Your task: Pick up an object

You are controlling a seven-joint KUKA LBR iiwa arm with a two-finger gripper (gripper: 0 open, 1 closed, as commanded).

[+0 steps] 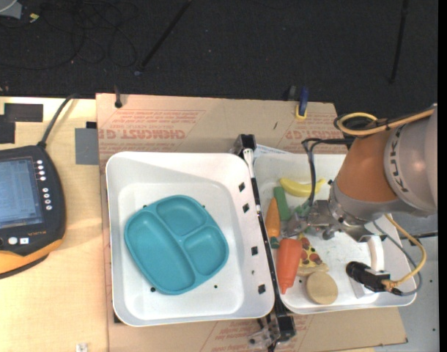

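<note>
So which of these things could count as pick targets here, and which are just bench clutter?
Belongs to the job:
gripper
toy carrot
banana
green vegetable
round tan piece
pizza slice
right bin

Just lying about:
teal divided tray in the left bin
teach pendant
cardboard sheet

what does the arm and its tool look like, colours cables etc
The arm is a fat grey cylinder with dark lettering, and an orange band above the wrist. Yellow and black cables loop around it. The tool is dark grey metal.
</note>
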